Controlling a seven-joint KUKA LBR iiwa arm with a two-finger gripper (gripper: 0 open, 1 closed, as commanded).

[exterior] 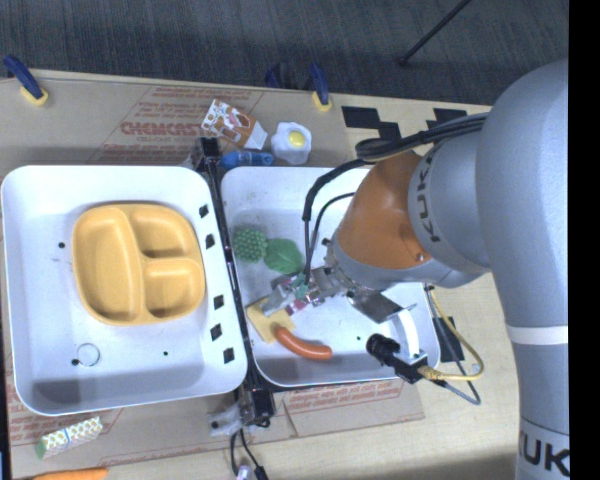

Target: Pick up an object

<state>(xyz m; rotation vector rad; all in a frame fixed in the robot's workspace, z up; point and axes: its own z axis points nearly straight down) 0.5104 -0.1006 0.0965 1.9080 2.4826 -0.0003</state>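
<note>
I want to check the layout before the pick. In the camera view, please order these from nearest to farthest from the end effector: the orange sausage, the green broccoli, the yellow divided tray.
1. Orange sausage: just below the end effector, in the right bin.
2. Green broccoli: up and to the left, same bin.
3. Yellow divided tray: farthest, in the left bin.

Grey arm [520, 198], orange wrist band, black cables, "KUKA" lettering.

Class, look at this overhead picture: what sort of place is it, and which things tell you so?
Probably a robotics lab bench set up for grasping trials. A grey robot arm reaches over two white bins, toy food such as a hot dog and broccoli lies in the right one, and clamps pin down the cardboard.
</note>
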